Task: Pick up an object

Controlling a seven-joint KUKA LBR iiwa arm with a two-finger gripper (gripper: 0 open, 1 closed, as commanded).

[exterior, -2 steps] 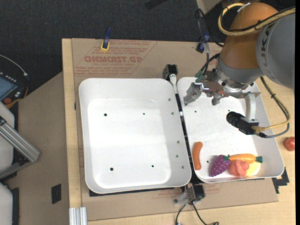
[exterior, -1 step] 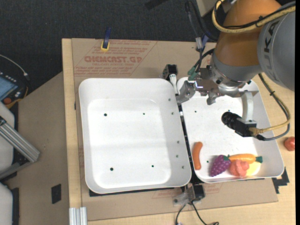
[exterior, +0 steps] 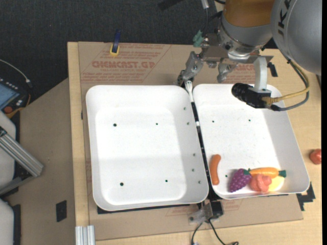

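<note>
Several toy foods lie at the front of the right bin (exterior: 286, 131): an orange-red sausage (exterior: 215, 169), purple grapes (exterior: 239, 179), a carrot (exterior: 265, 172), a pink-red piece (exterior: 259, 184) and a yellow piece (exterior: 276, 184) under the carrot. My gripper (exterior: 206, 73) hangs high over the far edge where the two bins meet, well away from the foods. Its two fingers (exterior: 188, 75) stand spread apart, open, with nothing between them.
The left bin (exterior: 94, 137) lies beside the right one on a brown board. A black cylinder (exterior: 249, 95) on the arm hangs over the right bin's far part. A small orange object (exterior: 317, 156) sits outside at right. A blue-yellow clip (exterior: 115, 45) is at the board's far edge.
</note>
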